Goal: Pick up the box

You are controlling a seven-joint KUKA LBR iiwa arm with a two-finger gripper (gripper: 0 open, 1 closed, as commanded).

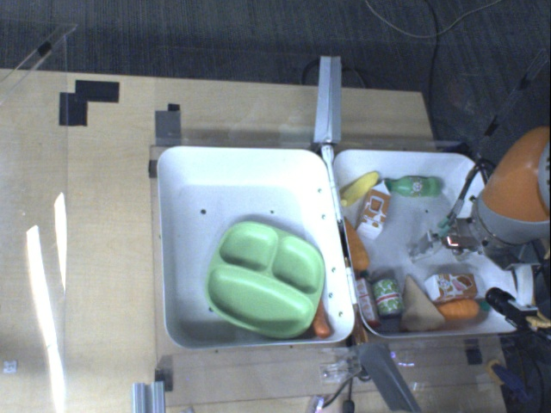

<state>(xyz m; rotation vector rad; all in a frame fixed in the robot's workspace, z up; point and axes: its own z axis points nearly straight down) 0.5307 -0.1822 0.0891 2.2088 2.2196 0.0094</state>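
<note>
Nearest us, our green moulded plastic tray [265, 278] fills the left bin. We find the small orange-and-white carton box [374, 212] beside the yellow banana [360, 187]; our gripper [435, 241] hovers apart, grip undiscernible. Crowding neighbours could foul our grasp.

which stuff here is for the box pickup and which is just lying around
For the job:
- box, in the right bin
- gripper, over the right bin

Lying about:
- banana
- green bottle
- can
- carrot
- green tray, in the left bin
</note>
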